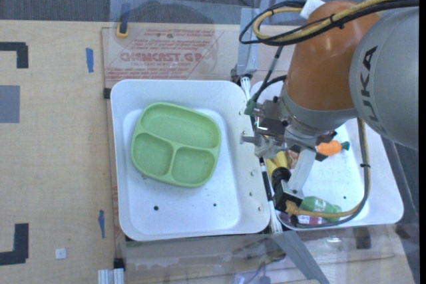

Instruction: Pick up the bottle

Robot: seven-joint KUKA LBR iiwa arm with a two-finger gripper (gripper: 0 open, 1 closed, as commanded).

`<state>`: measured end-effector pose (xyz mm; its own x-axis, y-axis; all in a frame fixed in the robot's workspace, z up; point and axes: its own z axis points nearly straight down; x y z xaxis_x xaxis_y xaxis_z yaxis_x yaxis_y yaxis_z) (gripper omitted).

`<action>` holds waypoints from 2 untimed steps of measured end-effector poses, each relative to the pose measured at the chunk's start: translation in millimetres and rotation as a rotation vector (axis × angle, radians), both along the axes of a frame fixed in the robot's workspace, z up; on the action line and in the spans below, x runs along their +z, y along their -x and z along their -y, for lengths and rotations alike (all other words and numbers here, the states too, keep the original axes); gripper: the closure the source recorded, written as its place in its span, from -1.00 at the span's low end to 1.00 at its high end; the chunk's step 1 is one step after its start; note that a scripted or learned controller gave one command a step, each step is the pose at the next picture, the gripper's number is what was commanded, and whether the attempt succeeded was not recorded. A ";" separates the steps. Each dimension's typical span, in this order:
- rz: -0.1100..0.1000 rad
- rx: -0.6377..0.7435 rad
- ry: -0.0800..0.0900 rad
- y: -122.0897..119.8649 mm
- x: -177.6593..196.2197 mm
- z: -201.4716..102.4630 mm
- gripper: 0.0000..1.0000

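A grey robot arm with a glossy orange band leans over the right-hand white bin. Its end effector is by the bin's left wall; whether it is open or closed cannot be told. The green plastic bottle lies on its side, lower right of frame. A rounded, three-section green plate sits in the left bin.

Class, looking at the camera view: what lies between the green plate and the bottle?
Between green plate and bottle, the camera view shows bare left bin floor, then both bins' adjoining rims.
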<state>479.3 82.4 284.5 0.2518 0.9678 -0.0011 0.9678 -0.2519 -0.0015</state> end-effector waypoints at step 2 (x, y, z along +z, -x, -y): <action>0.001 -0.235 0.001 -22.9 148.6 -50.8 1.00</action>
<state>502.2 133.2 433.1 0.4707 0.8823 -0.0017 0.8823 -0.4707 -0.0001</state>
